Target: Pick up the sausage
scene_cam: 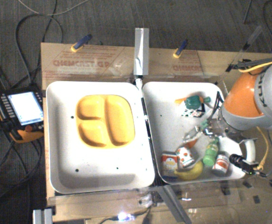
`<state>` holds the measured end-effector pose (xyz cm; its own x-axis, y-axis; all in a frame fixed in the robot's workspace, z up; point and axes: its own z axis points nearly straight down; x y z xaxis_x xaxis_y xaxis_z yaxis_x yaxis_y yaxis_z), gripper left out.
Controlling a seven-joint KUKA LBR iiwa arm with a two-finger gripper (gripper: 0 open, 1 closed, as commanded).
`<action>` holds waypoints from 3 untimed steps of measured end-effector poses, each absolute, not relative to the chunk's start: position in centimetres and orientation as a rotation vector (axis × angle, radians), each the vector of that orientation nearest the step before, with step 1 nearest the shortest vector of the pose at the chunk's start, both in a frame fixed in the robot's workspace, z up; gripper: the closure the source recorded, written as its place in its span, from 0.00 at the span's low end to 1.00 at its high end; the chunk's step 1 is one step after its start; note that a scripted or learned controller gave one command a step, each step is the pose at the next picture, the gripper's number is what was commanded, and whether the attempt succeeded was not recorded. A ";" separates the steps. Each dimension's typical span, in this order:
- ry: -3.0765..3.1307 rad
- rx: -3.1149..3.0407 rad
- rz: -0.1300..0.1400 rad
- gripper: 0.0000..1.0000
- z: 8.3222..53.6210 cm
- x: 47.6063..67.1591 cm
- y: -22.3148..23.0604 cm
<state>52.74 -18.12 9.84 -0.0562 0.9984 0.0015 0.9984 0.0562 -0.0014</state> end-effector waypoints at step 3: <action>-2.297 -2.140 0.006 1.00 16.6 57.7 -12.2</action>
